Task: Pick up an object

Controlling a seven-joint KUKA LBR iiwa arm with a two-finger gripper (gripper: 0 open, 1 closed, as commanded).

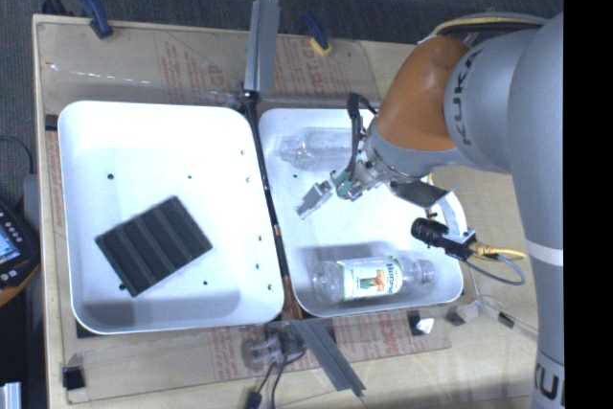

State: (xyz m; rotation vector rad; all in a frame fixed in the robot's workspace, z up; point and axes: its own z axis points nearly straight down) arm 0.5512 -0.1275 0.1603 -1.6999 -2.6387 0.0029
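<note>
**Clear plastic bottles in the right bin, gripper hanging between them**

Clear plastic catches our eye first: nearest to us in the right bin (pixel 287 206) a clear plastic bottle (pixel 374 280) lies on its side along the near wall, its green and orange label facing up and its cap end pointing right. Beside it, in the left bin (pixel 72 206), we see a dark ribbed panel (pixel 153 244) lying flat and turned at an angle, toward the near left part of that bin.

Farther in, over the middle of the right bin, the gripper (pixel 316 196) hangs at a slant, its grey tip pointing left toward the divider between the bins. We see nothing between its fingers, and we cannot tell how far apart they stand. It sits between the two bottles and touches neither, as far as we can judge.

Beyond it, near the far wall of the right bin, a second, crumpled clear bottle (pixel 314 148) lies on its side, hard to make out against the white.

Behind the gripper rises the grey arm (pixel 517 62) with its orange band (pixel 421 101), reaching in from the right.
</note>
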